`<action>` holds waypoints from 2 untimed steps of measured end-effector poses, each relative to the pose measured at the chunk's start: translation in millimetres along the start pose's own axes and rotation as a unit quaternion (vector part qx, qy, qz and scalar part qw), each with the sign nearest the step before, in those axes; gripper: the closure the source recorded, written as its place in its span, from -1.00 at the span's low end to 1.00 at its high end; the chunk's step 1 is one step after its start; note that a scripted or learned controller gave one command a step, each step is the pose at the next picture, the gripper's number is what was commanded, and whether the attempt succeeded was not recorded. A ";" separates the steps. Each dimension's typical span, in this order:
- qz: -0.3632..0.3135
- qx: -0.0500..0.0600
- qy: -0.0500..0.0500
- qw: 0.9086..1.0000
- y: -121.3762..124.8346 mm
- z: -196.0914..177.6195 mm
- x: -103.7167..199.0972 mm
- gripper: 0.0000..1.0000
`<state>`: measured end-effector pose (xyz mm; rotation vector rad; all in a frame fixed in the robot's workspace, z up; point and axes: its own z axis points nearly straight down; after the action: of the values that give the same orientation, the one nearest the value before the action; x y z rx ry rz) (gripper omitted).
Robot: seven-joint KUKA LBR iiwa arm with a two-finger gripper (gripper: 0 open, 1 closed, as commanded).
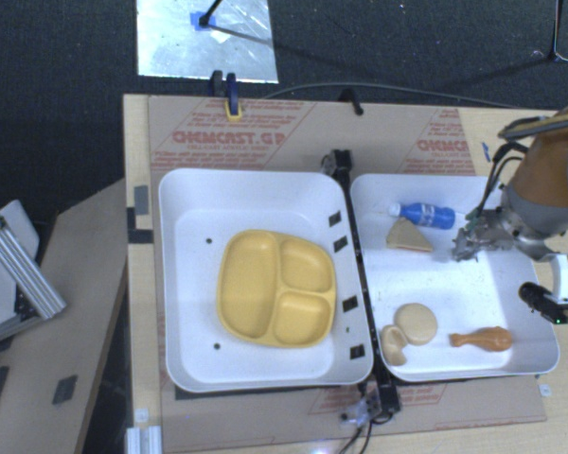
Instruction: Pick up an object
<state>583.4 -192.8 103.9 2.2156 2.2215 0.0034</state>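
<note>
Tool: hangs over the right bin's far right part, just right of the wedge; whether it is open or closed I cannot tell.
Right bin: blue bottle at the far side, tan wedge just near of it, round bun and small shell-like piece near-left, drumstick near-right.
Left bin: yellow divided plate in the middle.
Surface: carries both bins side by side.

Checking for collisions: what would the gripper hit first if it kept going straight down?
Probably the bare floor of the right bin, since the gripper hangs just right of the tan wedge; depth is unclear.
</note>
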 end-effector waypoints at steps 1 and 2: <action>0.001 -0.001 0.000 1.000 -5.7 -61.3 -1.3 1.00; -0.001 -0.002 -0.001 1.000 -3.6 -116.0 -1.9 1.00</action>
<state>579.3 -194.5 219.9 2.2118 2.2208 0.0059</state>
